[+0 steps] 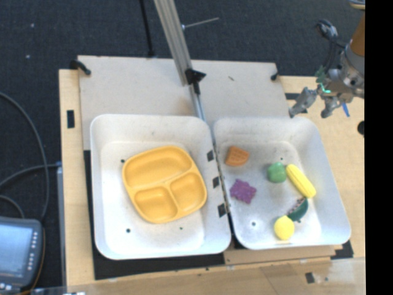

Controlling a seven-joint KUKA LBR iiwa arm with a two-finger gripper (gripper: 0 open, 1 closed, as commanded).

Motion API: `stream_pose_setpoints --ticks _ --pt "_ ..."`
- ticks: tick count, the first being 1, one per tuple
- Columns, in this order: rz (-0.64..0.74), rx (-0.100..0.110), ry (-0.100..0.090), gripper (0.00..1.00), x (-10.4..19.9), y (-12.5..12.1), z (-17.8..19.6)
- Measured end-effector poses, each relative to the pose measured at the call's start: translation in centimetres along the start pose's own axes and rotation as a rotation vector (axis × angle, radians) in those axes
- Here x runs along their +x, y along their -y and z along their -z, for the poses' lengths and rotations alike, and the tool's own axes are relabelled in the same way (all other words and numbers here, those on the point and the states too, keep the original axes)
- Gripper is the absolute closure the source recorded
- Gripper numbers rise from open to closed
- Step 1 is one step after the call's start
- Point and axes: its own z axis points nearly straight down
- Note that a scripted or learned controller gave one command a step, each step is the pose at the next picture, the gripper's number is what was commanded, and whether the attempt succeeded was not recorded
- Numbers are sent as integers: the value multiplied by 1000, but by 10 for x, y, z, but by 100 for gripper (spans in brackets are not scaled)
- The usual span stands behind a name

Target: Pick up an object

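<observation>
- You have one camera. It sits up high over the counter [73,183] and looks down at a slant.
- It is far enough back that you see both white bins whole, side by side: the left bin [104,134] and the right bin [319,140].
- The far edge of the counter is at the top of the view, and the near edge is at the bottom.
- You also see dark floor [37,29] beyond the counter at the top and left.
- The arm with its claw [316,103] comes in at the upper right.
</observation>
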Motion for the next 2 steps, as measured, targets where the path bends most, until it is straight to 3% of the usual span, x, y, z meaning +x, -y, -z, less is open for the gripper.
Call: stream_pose_setpoints --ticks 1,2 --pt "2 4 -2 0 -1 -7 -59" --pt "-5 5 -2 0 -10 1 -113"
